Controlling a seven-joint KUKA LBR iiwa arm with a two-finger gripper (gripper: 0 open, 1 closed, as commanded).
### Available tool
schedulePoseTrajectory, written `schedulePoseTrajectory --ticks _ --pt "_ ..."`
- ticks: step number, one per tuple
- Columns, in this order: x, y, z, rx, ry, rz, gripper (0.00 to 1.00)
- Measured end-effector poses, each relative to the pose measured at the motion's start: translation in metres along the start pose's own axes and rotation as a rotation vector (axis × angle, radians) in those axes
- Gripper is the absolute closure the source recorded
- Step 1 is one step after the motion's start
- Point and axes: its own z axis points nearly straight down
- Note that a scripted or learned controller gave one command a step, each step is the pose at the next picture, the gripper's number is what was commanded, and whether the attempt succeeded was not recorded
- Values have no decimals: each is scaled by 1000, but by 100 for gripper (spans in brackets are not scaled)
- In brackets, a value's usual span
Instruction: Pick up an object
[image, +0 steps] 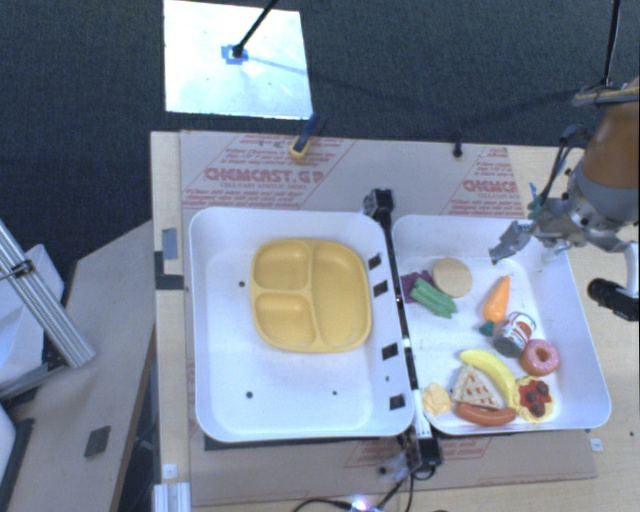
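The right bin (570, 300) holds several toy foods: a tan round bun (452, 276), a green vegetable (432, 298), an orange carrot (496, 298), a small can (513, 334), a pink donut (541, 357), a banana (487, 364), a sandwich wedge (474, 386), a hot dog (486, 414) and a yellow cheese piece (436, 399). My gripper (507, 245) hangs over the bin's far part, just beyond the carrot and to the right of the bun. I see nothing held in it.
A yellow divided plate (308, 295) lies in the left bin (220, 400). A black divider strip (393, 300) runs between the bins. A red-and-yellow toy (535, 397) lies by the right bin's near corner. The arm's wrist (610, 170) stands above the right bin's far right corner.
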Motion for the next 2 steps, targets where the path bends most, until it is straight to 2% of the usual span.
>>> schedulePoseTrajectory --ticks 2 --pt "9 4 85 1 1 -3 0"
